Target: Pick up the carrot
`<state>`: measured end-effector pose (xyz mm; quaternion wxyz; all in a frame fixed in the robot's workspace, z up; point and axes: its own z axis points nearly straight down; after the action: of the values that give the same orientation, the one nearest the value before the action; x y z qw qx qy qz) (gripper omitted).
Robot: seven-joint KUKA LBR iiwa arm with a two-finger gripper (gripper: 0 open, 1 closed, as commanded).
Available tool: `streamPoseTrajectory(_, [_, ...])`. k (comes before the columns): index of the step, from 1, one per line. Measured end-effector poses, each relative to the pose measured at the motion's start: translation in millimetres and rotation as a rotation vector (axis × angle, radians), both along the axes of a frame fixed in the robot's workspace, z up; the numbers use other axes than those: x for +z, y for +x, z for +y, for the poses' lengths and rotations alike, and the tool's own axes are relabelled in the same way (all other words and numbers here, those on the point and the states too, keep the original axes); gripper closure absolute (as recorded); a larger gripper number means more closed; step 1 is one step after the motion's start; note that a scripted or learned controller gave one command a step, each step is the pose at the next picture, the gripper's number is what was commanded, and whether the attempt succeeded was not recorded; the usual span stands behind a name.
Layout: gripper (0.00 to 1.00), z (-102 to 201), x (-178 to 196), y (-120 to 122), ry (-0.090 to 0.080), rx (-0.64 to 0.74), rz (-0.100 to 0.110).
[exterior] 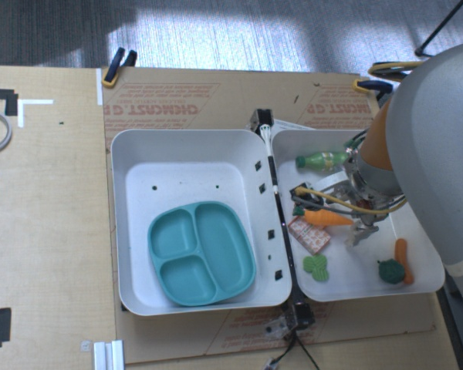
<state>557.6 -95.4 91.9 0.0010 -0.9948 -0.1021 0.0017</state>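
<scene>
Under the hand (353, 220), a carrot (329, 218)

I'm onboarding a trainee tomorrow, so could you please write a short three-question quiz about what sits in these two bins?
1. True or false: the teal three-compartment plastic tray lies in the left white bin.
2. Which item lies nearest the pincer? A) orange carrot B) green plastic bottle C) small green leafy toy
3. Fill in: the dark green broccoli-like toy sits in the right white bin's ____ corner, near or far from the camera.

Key: 1 true; 2 A; 3 near.
</scene>
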Motion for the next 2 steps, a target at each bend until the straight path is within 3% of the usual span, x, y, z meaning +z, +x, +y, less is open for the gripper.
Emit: streamPoseTrajectory(2, [0.00, 0.0, 0.0, 0.0, 0.000, 0.000, 0.000])
